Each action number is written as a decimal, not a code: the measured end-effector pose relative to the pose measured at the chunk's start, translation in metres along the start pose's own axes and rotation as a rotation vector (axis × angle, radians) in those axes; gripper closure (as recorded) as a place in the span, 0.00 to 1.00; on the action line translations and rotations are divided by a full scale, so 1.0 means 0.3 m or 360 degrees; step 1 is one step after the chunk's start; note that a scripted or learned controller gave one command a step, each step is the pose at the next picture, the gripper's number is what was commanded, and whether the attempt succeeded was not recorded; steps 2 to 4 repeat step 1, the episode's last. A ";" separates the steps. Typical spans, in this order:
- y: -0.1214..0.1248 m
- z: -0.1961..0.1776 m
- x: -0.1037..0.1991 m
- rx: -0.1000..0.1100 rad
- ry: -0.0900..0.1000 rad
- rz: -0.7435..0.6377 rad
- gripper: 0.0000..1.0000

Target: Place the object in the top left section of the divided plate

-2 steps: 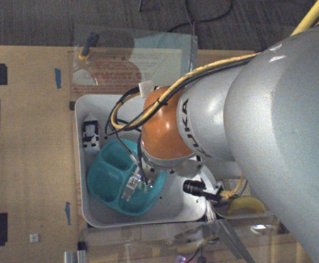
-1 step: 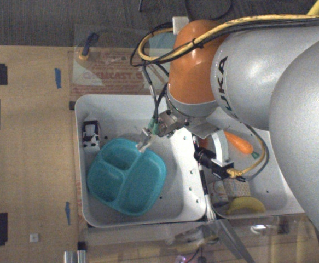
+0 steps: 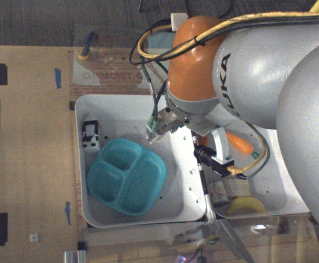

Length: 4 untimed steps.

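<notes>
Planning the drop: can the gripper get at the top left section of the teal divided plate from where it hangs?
Probably yes. The gripper hangs just beside the upper right rim of the teal divided plate in the left bin, and the plate's sections lie open with nothing over them. Whether it holds anything is unclear.

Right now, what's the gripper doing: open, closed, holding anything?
Gripper: cannot be told; it hangs above the left bin, just past the teal plate, too small and blurred to read.
</notes>
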<state>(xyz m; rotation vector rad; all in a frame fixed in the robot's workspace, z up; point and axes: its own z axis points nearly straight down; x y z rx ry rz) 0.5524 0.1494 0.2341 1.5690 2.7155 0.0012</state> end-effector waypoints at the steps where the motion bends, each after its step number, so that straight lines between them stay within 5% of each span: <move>1: -0.101 -0.300 -0.110 0.0000 0.0003 -0.0075 1.00; 4: -0.101 -0.300 -0.110 0.0000 0.0003 -0.0075 1.00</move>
